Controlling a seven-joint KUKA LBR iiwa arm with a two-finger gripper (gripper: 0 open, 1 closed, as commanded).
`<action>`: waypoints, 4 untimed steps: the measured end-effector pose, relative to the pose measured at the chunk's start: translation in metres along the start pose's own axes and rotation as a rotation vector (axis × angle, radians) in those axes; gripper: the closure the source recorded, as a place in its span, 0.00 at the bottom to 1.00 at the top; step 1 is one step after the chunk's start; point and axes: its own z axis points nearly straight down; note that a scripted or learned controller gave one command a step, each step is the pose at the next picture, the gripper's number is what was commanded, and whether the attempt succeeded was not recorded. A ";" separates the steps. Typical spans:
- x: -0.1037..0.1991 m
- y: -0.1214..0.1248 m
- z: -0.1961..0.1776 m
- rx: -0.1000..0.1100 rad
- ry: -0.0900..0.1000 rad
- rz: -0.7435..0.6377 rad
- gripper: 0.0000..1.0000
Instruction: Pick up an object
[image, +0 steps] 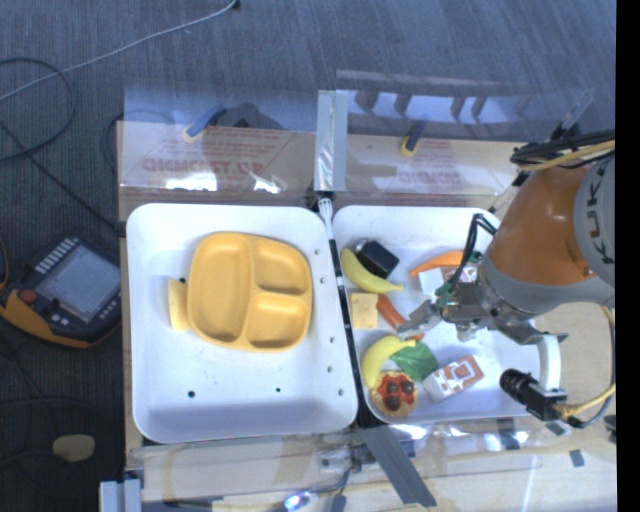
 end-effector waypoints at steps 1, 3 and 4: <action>-0.010 0.077 0.095 -0.018 -0.001 -0.097 0.00; -0.018 0.100 0.097 -0.013 -0.004 -0.301 0.00; -0.017 0.101 0.087 -0.015 -0.001 -0.299 1.00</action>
